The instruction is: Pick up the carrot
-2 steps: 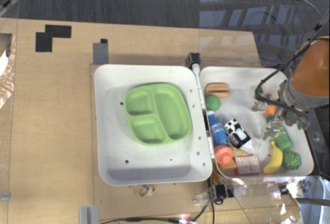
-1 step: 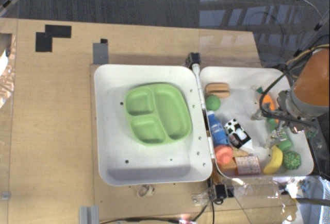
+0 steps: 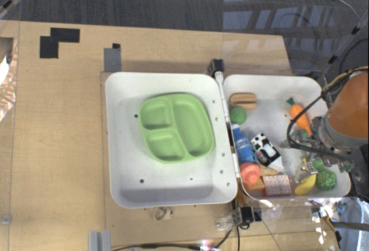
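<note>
The carrot (image 3: 298,115), orange with a green top, lies near the right bin's (image 3: 271,89) far right side, partly behind a black cable. My gripper (image 3: 314,158) hangs at the right edge of that bin, just below the carrot and above a yellow banana (image 3: 305,184) and a green broccoli (image 3: 327,179). The arm's orange band (image 3: 351,107) rises above it. Wrist hardware and cables hide the fingers.
The left bin (image 3: 124,128) holds a green divided plate (image 3: 174,127). In the right bin lie a hot dog bun (image 3: 243,99), a green ball (image 3: 237,115), a blue bottle (image 3: 243,149), a black-and-white cow toy (image 3: 265,148), a pink item (image 3: 250,172) and a small box (image 3: 277,184).
</note>
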Robot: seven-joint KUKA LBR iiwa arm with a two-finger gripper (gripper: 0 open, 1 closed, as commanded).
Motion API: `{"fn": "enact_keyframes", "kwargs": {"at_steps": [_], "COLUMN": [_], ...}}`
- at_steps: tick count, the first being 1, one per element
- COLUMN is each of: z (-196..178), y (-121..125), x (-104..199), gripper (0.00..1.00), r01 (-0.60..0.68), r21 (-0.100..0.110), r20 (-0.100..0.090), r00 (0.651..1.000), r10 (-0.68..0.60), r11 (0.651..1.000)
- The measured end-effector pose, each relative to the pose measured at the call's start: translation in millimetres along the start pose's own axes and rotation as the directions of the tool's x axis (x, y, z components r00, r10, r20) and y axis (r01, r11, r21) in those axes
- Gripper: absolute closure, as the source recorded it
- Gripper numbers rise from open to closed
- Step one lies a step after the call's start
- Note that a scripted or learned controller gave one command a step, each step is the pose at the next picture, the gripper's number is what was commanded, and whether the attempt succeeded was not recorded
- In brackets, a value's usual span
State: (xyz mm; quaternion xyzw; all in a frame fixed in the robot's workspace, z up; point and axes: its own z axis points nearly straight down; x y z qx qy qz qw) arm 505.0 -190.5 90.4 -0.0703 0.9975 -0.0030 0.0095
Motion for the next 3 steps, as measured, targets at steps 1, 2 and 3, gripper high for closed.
{"fn": "enact_keyframes", "kwargs": {"at_steps": [1, 2, 3], "z": [3, -12, -82], "y": [-23, -23, 25], "x": [-67, -71, -70], "gripper": [0.00, 1.00, 1.00], "r01": [-0.403, -0.396, -0.369], "r21": [-0.002, -0.003, -0.003], "r20": [-0.003, 0.007, -0.001], "r00": [0.915, 0.918, 0.930], "r10": [0.403, 0.396, 0.369], "r11": [0.915, 0.918, 0.930]}}
